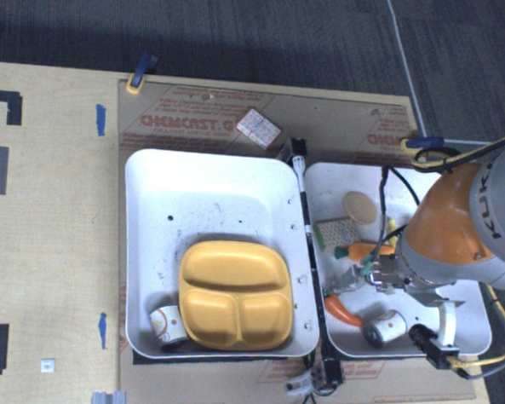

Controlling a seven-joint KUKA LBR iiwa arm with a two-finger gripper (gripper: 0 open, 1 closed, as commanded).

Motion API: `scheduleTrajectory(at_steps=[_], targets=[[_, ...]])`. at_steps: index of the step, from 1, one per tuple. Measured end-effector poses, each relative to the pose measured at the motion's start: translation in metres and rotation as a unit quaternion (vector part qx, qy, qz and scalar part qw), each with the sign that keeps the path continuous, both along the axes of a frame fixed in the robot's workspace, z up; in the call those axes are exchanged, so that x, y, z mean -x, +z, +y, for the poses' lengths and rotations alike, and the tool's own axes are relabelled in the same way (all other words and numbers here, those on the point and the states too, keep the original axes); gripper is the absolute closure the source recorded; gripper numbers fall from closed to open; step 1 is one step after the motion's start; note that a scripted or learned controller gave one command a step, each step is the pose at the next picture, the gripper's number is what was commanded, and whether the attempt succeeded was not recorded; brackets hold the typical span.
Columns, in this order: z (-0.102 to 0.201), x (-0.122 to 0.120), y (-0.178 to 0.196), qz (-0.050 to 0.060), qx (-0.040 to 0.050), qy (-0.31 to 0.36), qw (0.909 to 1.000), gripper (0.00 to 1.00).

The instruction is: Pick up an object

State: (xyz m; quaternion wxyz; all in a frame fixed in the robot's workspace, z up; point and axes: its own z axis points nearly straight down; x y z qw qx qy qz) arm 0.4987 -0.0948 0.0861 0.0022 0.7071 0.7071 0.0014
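Camera view: arm comes in from the right, orange band over the right bin (pixel 480 339). Gripper (pixel 376 277) is low among the clutter in that bin; it's buried under the wrist, so can't tell its state, and nothing is visibly held.

Relative to the gripper: an orange carrot-like piece (pixel 342 310) lies just below-left, touching or nearly touching the bin wall. A small white-and-dark cylinder (pixel 384 329) sits just below. A tan egg-shaped thing (pixel 360 207) is up and a bit left, near. A green-checked item (pixel 336 236) is between the egg and the gripper, w/ an orange bit beside it. Far left, across the divider, the left bin (pixel 151 182) holds a big yellow divided tray (pixel 235 294) and a small cup (pixel 167 322) at its corner.

Step, prob.: descent/grasp attempt in the right bin; no pick yet confirmed. Next needs: close on whatever's under the wrist, lift straight up, then check something actually comes w/ it.
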Motion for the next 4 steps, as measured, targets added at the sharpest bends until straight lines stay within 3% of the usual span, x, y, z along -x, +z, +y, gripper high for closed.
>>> scheduleTrajectory(at_steps=[1, 3, 4], targets=[[-0.001, 0.017, 0.0, 0.0, -0.0004, 0.0, 1.0, 0.0], [0.002, 0.017, 0.0, -0.001, -0.0001, 0.0, 1.0, 0.0], [0.002, -0.022, 0.0, 0.001, -0.0001, 0.0, 1.0, 0.0]])
